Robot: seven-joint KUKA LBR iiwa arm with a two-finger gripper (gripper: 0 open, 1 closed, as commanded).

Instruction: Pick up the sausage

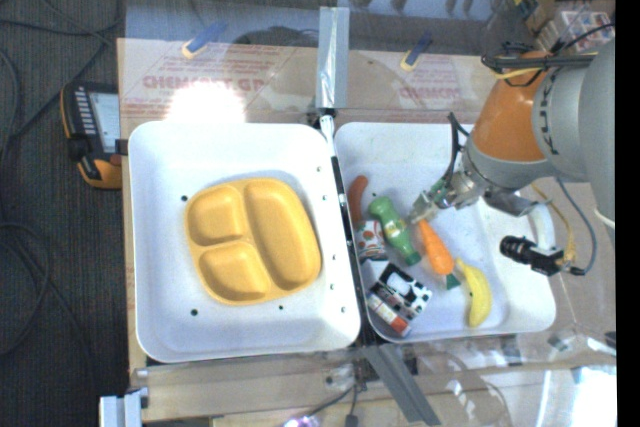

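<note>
Seen from above at a slant, two shallow white bins sit side by side on a bench. The left bin (150,215) fills the middle left of the frame and holds a yellow divided tray (255,237) with three compartments, lying flat near its centre.

The right bin (520,305) holds a cluster of small items along its left half. The sausage (356,198), reddish-brown and slim, lies close against the bin's left wall, roughly upright in the frame. Just right of it is a green bottle (392,227), and beside that an orange carrot (434,248) lying diagonally. A yellow banana (477,294) rests lower right of the carrot. A small dark box (397,299) sits near the bin's lower left corner.

The grey arm with its orange band (510,125) reaches in from the right edge. Its gripper (432,202) hangs over the middle of the right bin, its tip just above the carrot's upper end and beside the green bottle, apart from the sausage. Whether the gripper is spread or closed cannot be made out.
</note>
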